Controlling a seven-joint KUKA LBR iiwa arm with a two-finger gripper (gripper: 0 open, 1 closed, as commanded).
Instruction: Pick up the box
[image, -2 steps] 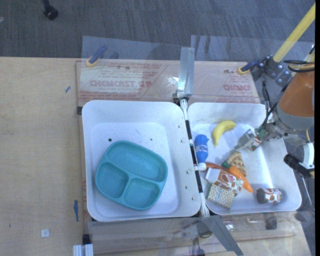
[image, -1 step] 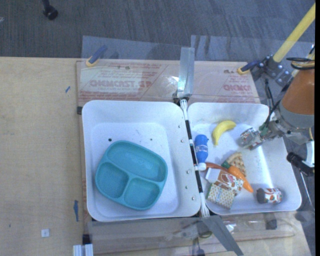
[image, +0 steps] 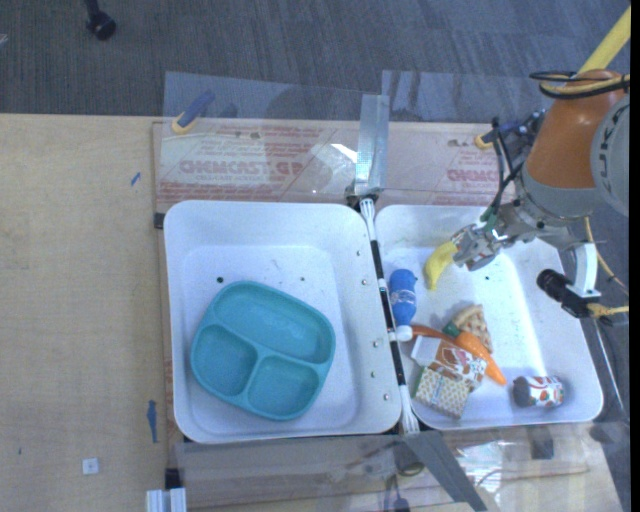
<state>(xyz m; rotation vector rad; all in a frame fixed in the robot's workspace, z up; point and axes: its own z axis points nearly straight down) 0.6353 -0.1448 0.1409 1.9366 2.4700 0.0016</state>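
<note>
The box (image: 446, 387), a small carton with a checkered print, lies near the front left corner of the right bin (image: 560, 330). An orange carrot (image: 468, 350) rests along its far edge. My gripper (image: 474, 247) hangs over the back of the right bin, just right of a yellow banana (image: 438, 264). It is well behind the box, with nothing seen in it.
A blue bottle (image: 402, 296) lies against the right bin's left wall. A slice-shaped toy (image: 469, 324) and a white card (image: 428, 350) lie near the carrot. A small can (image: 540, 391) lies at the front right. The left bin (image: 190, 240) holds a teal divided plate (image: 262, 348).
</note>
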